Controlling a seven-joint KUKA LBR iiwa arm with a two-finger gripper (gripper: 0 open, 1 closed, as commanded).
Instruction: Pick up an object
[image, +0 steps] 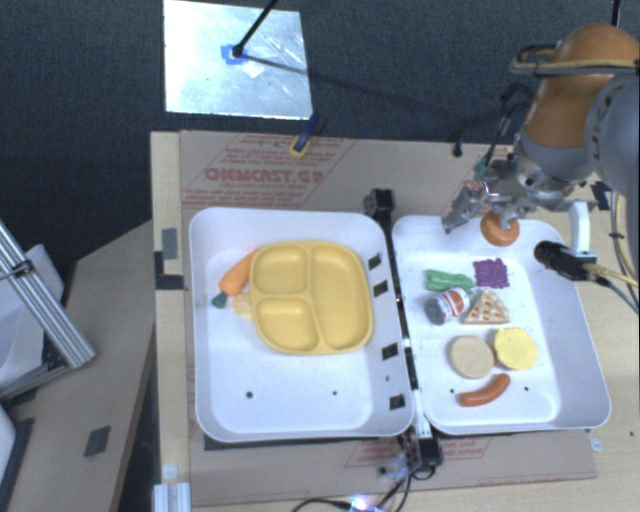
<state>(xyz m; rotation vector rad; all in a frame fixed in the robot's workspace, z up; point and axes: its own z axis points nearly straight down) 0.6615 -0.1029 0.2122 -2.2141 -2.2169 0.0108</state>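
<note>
Worktop (120, 300) is tan, with a cardboard sheet (270, 170) under two shallow white bins, dark carpet behind. Left bin (215, 400) holds a yellow divided plate (305, 297) mid-bin, with a toy carrot (237, 273) touching its left rim. Right bin (570, 390) holds the toy food: green pepper (447, 280), purple grapes (490, 272), pizza slice (486, 308), small can (447, 306), tan bun (469, 356), yellow round (516, 348), and a sausage (484, 390) toward the near edge. The hand (490, 212) hangs over the right bin's far edge, just beside an orange round piece (500, 230). Cannot tell whether the hand is apart, together, or clamped on it. Judgement: early stage, at most a grasp attempt on the orange piece; nothing visibly lifted, pick-up still to do.
</note>
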